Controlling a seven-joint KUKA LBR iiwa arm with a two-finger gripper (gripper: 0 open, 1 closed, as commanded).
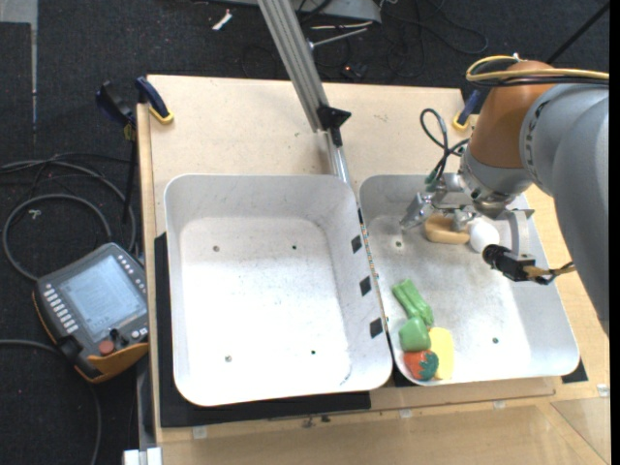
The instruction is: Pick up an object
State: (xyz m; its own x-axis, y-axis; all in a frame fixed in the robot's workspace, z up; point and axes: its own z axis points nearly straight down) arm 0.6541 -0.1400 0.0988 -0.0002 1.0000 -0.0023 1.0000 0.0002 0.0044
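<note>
My gripper point(438, 213) hangs low over the far part of the right bin point(523, 327), under the grey wrist with its orange band. A tan, rounded object point(444, 232) lies on the bin floor right at the gripper, partly hidden by it; whether it is held cannot be seen. At the bin's near left corner a small heap of toys lies: a long green piece point(411, 299), a second green piece point(415, 334), a yellow piece point(442, 343) and a red-orange one point(421, 363).
The left bin point(194, 289) stands beside the right one, their walls meeting at the middle. A slanted metal pole point(295, 51) crosses the bench's far side. A teach pendant point(92, 303) lies off the bench at the left.
</note>
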